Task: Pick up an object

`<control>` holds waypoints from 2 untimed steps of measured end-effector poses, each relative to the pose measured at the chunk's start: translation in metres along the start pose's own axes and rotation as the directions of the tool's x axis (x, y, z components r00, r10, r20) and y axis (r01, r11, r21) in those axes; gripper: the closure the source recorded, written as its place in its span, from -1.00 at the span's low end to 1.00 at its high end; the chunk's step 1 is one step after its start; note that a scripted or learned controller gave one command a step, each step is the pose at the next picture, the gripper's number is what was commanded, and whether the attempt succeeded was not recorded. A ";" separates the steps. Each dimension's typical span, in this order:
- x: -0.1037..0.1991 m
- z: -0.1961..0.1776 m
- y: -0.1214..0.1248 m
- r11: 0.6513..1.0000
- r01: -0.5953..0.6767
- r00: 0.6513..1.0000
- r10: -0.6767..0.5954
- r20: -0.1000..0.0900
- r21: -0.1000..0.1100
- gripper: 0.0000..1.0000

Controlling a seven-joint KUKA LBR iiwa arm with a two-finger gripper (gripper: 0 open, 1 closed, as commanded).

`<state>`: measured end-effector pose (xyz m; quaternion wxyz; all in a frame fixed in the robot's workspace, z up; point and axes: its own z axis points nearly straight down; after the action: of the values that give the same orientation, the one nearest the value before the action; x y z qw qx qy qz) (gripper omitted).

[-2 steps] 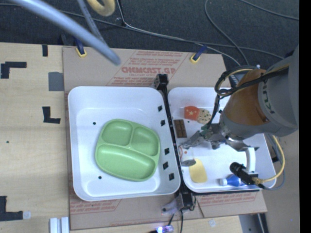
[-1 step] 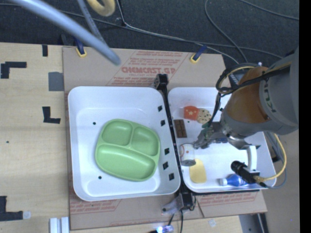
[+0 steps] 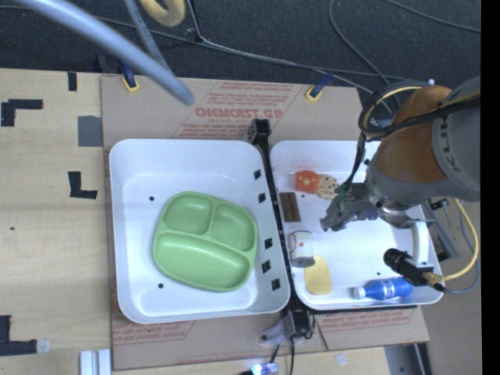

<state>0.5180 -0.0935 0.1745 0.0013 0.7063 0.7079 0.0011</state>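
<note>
Over the right bin (image 3: pixel 367 299) we see several objs: orange-red piece (image 3: pixel 307 181) near top-left, brown block (image 3: pixel 289 206) just below, yellow piece (image 3: pixel 318 278) and blue bottle (image 3: pixel 385 290) near the front wall. Gripper (image 3: pixel 337 212) hangs above bin's middle, right of the brown block; can't tell if its fingers are spread or pressed together. Left bin (image 3: pixel 125 233) w/ green divided plate (image 3: pixel 205 240).

Both white bins (image 3: pixel 125 209) look like smooth plastic with a slight sheen. The green divided plate (image 3: pixel 205 241) is matt plastic. Printed brown cardboard (image 3: pixel 234 108) lies beneath them. The blue bottle (image 3: pixel 384 290) looks glossy plastic.
</note>
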 end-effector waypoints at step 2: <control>0.005 -0.067 -0.006 1.000 -0.002 1.000 0.002 0.000 0.003 1.00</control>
<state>0.5118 -0.0889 0.2411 0.0001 0.7069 0.7073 0.0000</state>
